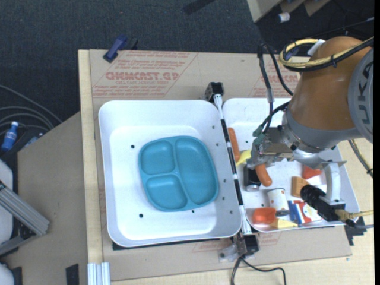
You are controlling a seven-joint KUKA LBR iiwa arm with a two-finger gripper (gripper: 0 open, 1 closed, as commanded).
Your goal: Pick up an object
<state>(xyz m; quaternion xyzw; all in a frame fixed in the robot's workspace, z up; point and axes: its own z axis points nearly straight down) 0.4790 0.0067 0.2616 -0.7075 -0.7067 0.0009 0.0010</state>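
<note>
My gripper (256,166) is low in the right bin (249,108), near that bin's left wall. An orange-red sausage-shaped piece (265,174) lies right beside it, touching or nearly touching. A long orange piece (233,140) and a small yellow one (243,157) lie just to the gripper's left along the wall. Closer to the front lie a white cylinder (275,195), an orange chunk (264,216), a yellow wedge (285,223) and a blue, red and white item (298,210). A red-orange piece (311,172) sits to the right.
The left bin (113,159) holds a blue divided plate (177,172) in its middle. The arm's bulky orange and grey body (332,94) hangs over the back of the right bin. A blue object (115,48) lies on the bench at the back left.
</note>
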